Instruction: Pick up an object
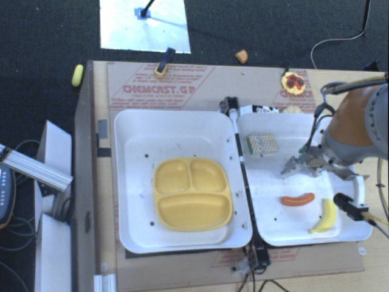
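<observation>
While the arm hides its base, the claw (293,166) looks spread, empty, above the hot dog (298,199).

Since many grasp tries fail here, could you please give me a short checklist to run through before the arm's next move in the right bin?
1. Targets present in the right bin: hot dog, banana and speckled block all lie there. Ok.
2. Gripper over the right bin, between the block and hot dog. Ok.
3. Anything held between its fingers: nothing visible there. Not ok for a lift.
4. Finger opening: too blurred to judge. Cannot tell.
5. Hot dog apart from banana, with white floor between them. Ok.
6. Yellow tray sits in the left bin, away from the arm. Ok.
</observation>
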{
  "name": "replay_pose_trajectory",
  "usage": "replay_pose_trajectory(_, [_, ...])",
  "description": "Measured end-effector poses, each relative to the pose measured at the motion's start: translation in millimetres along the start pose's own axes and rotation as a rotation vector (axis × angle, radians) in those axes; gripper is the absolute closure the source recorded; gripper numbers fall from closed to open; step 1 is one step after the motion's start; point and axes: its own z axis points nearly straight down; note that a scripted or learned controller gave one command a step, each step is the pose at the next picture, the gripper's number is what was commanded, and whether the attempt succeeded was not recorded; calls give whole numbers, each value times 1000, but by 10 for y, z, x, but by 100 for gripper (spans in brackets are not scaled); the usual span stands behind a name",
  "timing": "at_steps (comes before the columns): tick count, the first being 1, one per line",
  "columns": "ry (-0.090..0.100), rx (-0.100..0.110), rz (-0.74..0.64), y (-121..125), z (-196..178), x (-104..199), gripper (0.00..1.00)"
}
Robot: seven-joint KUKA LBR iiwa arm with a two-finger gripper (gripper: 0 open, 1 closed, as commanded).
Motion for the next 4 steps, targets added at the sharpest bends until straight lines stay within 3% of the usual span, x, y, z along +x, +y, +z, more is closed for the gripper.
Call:
replay_pose_trajectory(1, [-2,14,-2,982,25,633,0])
replay_pose_trajectory(2, [-9,20,0,997,34,718,0])
replay_pose_trajectory(3, [-2,-3,0,896,8,591,0])
replay_pose_trajectory(4, [-1,-3,0,661,11,664,0])
